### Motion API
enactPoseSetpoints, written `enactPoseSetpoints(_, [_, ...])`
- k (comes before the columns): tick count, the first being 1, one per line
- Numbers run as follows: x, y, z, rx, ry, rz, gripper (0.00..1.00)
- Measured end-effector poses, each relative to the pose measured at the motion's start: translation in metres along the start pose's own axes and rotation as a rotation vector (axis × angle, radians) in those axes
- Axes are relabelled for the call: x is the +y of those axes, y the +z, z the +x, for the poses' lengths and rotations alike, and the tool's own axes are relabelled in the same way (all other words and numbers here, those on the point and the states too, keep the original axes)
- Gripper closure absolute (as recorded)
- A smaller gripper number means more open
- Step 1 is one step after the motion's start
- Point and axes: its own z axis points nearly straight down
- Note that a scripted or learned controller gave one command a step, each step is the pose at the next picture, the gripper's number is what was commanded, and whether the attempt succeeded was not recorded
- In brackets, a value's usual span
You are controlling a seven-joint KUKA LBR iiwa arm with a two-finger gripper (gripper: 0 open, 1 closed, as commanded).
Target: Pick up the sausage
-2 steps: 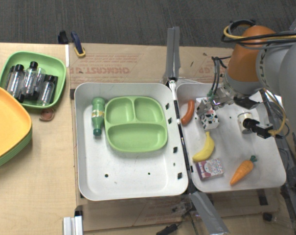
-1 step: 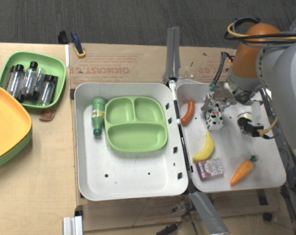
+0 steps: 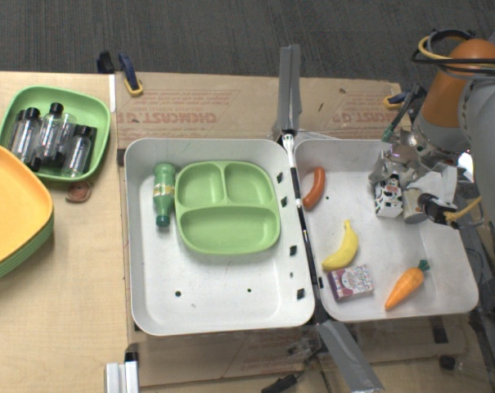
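- Sausage [image 3: 313, 187] lay in right bin [image 3: 452, 301], against its left wall, near the far corner.
- Gripper [image 3: 389, 196] hung over that bin's far right side, well apart from sausage.
- Finger state: could not tell.

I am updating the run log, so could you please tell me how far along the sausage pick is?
Nothing looks done yet: the sausage lies untouched in the right bin, near its left wall above the banana. In hand: the tool sits at the bin's upper right, well apart from the sausage. Left to do: move across, close on the sausage and lift it.
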Motion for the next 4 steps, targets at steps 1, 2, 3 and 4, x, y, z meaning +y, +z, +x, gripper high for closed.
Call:
enactPoseSetpoints(1, [-0.051,0.000,-0.026,0.006,-0.164,-0.024,1.00])
enactPoseSetpoints(2, [-0.070,0.000,-0.042,0.006,0.251,-0.024,1.00])
enactPoseSetpoints(3, [-0.103,-0.006,-0.045,0.011,0.451,-0.017,1.00])
enactPoseSetpoints(4, [-0.139,0.001,-0.056,0.009,0.231,-0.026,1.00])
